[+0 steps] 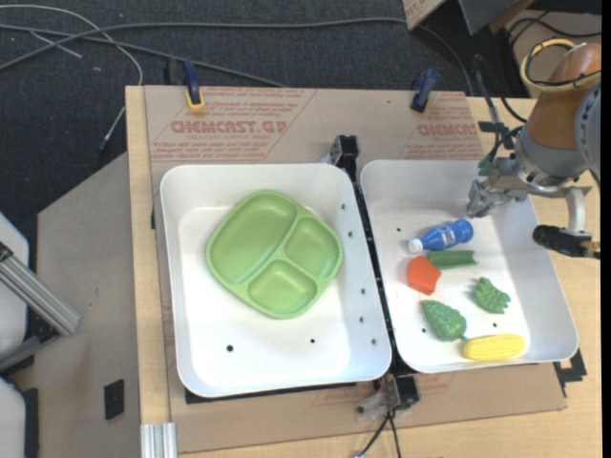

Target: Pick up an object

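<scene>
Right bin (554, 294), front edge: yellow corn cob (494, 347), lying flat.
Just behind it: green broccoli-like toy (444, 320) and a leafy green piece (491, 296), apart from each other.
Middle: orange-red block (423, 275); beside it a green pod (451, 259) touching a blue bottle with white cap (446, 237).
Left bin (181, 256): green divided plate (275, 253), centred.
My gripper (481, 201): above the right bin's back part, near the bottle; nothing seen in it; how far it is open I cannot tell.

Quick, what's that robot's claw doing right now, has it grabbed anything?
Gripper: cannot be told whether open or closed; nothing visible in it. It hangs over the right bin, just above the blue bottle.
</scene>
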Controlling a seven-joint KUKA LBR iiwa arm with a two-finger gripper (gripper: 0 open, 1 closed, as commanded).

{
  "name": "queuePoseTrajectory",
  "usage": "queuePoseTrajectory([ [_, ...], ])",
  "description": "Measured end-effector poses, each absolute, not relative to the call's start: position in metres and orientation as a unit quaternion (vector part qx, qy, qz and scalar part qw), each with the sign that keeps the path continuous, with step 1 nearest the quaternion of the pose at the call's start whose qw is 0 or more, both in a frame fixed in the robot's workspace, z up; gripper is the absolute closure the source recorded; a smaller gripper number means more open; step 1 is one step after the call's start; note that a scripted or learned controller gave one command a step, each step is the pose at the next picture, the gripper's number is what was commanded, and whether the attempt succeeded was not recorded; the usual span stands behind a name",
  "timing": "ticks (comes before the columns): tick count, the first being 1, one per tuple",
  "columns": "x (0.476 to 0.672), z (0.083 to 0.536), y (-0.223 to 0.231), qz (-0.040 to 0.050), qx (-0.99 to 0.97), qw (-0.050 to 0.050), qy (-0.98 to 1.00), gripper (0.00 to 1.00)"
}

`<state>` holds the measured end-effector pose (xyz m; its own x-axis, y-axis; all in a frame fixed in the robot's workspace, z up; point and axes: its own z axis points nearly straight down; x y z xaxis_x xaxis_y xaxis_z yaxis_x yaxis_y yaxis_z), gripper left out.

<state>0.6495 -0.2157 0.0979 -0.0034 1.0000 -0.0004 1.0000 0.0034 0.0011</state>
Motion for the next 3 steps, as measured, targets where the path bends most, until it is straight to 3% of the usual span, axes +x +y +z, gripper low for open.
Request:
queuePoseTrajectory([
  [1, 0.647, 0.163, -0.218, 0.0019, 0.707, 0.004, 0.707, 1.0],
  [3, 0.662, 0.271, -0.205, 0.0021, 0.706, 0.004, 0.708, 1.0],
])
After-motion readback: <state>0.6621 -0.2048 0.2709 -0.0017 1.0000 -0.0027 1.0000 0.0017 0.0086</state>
